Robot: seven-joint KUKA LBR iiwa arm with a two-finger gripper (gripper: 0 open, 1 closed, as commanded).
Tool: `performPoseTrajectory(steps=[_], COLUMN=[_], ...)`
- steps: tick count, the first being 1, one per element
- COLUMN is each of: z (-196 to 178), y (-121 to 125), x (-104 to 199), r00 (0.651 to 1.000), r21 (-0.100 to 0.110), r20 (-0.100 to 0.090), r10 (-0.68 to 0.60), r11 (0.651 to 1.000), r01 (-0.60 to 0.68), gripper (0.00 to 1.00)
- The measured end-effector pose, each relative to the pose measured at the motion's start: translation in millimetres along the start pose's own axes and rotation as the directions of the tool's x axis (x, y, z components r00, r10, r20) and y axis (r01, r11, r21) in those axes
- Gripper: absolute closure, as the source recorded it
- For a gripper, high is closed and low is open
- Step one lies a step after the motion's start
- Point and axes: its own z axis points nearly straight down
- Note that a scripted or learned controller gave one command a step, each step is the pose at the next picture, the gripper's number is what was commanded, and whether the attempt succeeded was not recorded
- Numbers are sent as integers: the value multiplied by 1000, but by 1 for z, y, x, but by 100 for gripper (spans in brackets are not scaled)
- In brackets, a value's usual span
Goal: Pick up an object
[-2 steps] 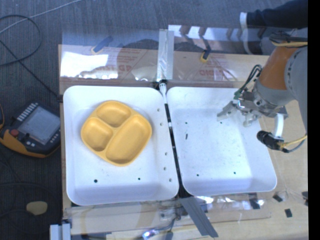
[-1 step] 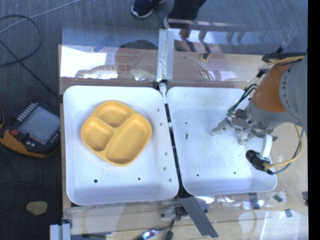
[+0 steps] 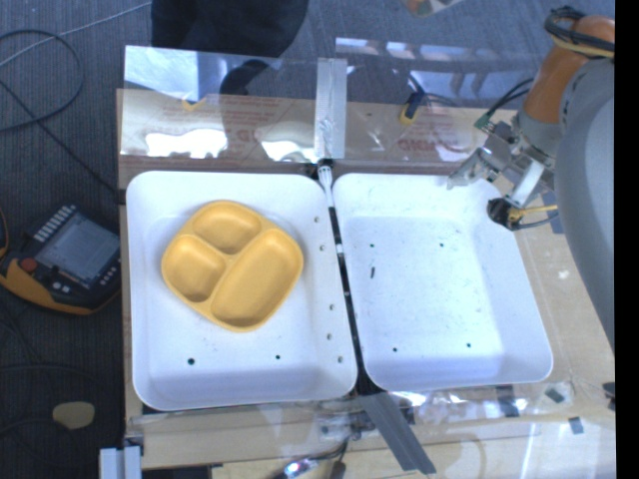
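The yellow divided plate (image 3: 233,264) sits alone in the left bin (image 3: 145,367), well apart from the gripper (image 3: 511,173) over the right bin's (image 3: 449,367) far corner (can't tell its state), so I'd bet that smooth curved rim slips out.

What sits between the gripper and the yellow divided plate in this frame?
From the gripper toward the yellow plate, the camera view shows the right bin's bare white floor, then the two bins' meeting rims, then the left bin.
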Motion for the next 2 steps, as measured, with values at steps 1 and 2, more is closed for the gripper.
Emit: performPoseTrajectory(steps=[1,2], z=[58,74], y=[-29,-55], x=[14,-6], r00=[954,933], r21=[1,-10], r20=[-2,-4], r10=[-299,-359], r11=[954,933], r01=[299,359], gripper=[0,0])
